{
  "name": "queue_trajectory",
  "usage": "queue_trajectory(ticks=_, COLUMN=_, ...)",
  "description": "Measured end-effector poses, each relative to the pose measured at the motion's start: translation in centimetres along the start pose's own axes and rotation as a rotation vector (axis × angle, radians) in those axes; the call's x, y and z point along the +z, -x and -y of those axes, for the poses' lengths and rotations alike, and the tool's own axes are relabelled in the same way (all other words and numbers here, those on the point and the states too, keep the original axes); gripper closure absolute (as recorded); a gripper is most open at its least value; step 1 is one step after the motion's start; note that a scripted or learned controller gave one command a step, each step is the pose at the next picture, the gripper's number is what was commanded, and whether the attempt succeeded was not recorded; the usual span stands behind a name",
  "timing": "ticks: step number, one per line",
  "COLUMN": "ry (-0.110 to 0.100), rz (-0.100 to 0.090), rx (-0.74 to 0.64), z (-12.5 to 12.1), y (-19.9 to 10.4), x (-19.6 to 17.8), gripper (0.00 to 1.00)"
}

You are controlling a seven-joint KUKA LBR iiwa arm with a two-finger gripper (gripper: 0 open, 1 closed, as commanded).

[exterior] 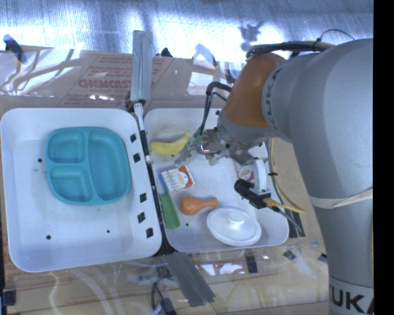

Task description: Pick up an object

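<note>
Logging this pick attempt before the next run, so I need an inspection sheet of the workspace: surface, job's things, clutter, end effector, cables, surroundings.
Surface: two white bins, left bin and right bin, side by side on the bench.
Job's things: in the right bin, banana, carton, orange pear-shaped toy, white lid, green stick.
Clutter: blue divided plate in the left bin.
End effector: low over the right bin, beside the banana; finger state unclear.
Cables: black cable looping by the wrist; yellow wire at the right bin's edge.
Surroundings: cardboard behind the bins.
</note>
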State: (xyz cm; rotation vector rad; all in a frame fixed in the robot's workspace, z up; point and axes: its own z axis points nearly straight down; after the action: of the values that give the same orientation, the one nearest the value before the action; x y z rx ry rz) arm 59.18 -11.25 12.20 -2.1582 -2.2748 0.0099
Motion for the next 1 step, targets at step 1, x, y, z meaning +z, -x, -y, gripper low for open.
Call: queue_trajectory(ticks=1, ry=0.004, rz=0.000, rx=-0.147, z=-6.55, y=-1.32, x=3.14, gripper=0.00)
